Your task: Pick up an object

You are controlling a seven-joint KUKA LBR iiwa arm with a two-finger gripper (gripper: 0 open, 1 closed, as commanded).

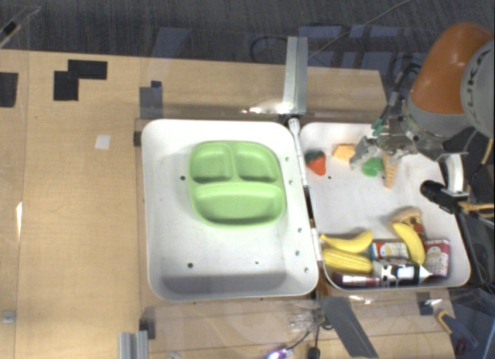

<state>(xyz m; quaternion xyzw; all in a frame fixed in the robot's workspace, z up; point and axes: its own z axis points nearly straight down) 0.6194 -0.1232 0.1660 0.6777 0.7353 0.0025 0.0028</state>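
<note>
A pale wooden bench carries two white bins — left bin, right bin — touching side by side.

In the right bin, toward my twelve o'clock edge, I see a red strawberry-like piece, an orange wedge, a green object and a tan cone tilted. At six o'clock lie a corn cob, two bananas, and a dark bottle on its side.
</note>
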